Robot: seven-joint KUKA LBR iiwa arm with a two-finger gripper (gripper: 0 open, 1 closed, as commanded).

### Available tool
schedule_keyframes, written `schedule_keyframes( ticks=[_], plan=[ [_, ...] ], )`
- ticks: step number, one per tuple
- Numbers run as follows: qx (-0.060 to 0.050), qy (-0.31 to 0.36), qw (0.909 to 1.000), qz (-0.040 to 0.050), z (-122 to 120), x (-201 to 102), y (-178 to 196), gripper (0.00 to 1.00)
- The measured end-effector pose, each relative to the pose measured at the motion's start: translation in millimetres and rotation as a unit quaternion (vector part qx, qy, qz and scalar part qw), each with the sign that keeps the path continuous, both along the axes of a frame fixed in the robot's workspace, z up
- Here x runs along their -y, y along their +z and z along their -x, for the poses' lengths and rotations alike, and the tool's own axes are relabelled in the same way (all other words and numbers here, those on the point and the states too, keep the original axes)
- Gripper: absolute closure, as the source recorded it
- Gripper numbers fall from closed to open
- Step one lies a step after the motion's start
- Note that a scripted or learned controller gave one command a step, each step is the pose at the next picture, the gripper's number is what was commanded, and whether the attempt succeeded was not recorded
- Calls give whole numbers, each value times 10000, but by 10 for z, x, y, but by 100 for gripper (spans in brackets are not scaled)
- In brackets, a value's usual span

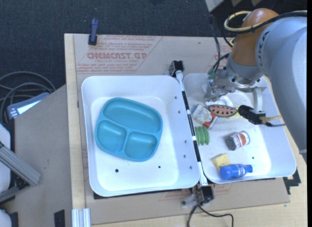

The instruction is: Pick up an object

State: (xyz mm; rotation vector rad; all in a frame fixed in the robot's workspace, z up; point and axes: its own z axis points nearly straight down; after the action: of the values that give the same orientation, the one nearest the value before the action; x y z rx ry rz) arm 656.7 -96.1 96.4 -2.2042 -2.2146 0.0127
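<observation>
My claw (214,90) hangs low over the upper left corner of the right bin (280,160); I cannot tell how it is set or whether it has hold of anything. Just below it lies a watermelon slice toy (222,111), with a blue bottle (235,171) near the bin's lower edge
</observation>
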Motion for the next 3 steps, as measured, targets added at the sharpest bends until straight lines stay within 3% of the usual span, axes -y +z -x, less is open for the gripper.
schedule_keyframes(
  ticks=[1,2,3],
  plan=[
    [13,1,10000,-2,-8,-4,5,0],
    [105,-20,9999,37,106,243,-93,0],
    [-10,-12,10000,11,-60,522,-85,0]
  ],
)
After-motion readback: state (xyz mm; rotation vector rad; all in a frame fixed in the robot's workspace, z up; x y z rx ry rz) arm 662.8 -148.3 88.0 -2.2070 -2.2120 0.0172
